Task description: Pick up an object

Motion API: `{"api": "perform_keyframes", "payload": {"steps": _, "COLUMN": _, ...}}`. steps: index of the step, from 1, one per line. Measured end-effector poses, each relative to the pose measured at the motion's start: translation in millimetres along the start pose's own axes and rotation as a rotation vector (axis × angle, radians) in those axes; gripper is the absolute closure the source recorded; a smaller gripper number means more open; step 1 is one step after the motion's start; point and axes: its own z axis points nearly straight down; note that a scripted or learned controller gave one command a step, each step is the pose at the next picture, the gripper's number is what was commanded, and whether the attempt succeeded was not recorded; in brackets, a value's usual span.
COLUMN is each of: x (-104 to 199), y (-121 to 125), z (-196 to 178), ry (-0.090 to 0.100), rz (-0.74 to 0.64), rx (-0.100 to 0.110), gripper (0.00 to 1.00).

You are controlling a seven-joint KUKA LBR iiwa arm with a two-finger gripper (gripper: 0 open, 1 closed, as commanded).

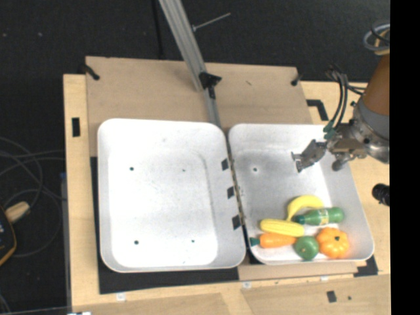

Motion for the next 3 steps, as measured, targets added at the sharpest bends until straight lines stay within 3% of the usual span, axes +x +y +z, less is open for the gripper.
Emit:
{"api": "perform_keyframes", "payload": {"steps": 1, "x": -72, "y": 11, "z": 113, "ry": 0.001, "rz": 0.005, "rx": 0.010, "gripper": 0.00}}
{"api": "perform_keyframes", "payload": {"steps": 2, "x": -88, "y": 76, "z": 144, "ry": 0.000, "rz": -0.001, "rx": 0.003, "gripper": 0.00}}
{"api": "perform_keyframes", "payload": {"steps": 3, "x": -31, "y": 83, "z": 194, "ry": 0.001, "rz": -0.003, "rx": 0.003, "gripper": 0.00}}
